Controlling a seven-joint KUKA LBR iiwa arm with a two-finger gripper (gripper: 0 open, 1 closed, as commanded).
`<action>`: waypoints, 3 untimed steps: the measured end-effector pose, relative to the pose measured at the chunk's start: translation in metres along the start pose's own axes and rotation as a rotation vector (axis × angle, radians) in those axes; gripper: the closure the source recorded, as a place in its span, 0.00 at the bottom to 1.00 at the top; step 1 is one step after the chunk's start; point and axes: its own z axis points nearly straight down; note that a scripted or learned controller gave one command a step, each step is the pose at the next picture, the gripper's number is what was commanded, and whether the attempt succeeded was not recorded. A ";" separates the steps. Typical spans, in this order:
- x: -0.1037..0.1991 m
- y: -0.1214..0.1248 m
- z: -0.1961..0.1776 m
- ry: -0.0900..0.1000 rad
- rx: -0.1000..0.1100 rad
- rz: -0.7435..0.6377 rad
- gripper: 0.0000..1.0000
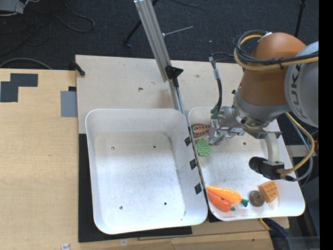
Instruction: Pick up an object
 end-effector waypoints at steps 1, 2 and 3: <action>0.041 -0.005 0.011 -0.001 0.000 0.000 1.00; 0.095 -0.019 0.011 -0.001 0.001 -0.001 1.00; 0.092 -0.018 0.011 -0.002 0.000 0.005 0.00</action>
